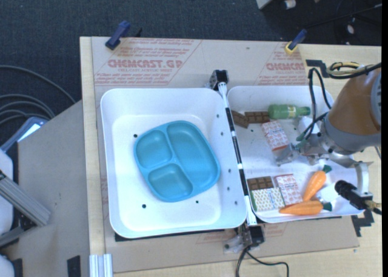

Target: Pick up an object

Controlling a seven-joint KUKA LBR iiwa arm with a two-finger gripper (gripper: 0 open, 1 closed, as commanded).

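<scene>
A blue divided plate [176, 160] lies alone in the left bin [115, 148]. The right bin [254, 95] holds one green bottle [288, 111], two carrots [314, 185], two chocolate bars and three small packets. The claw [290, 153] hovers mid-bin; its opening cannot be told. Crowded items risk a glancing, failed grab.

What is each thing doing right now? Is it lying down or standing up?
Blue plate: flat in the left bin.
Green bottle: lying on its side.
Two carrots: lying down, touching.
Small packets: lying flat.
Tool: low in the right bin.
</scene>
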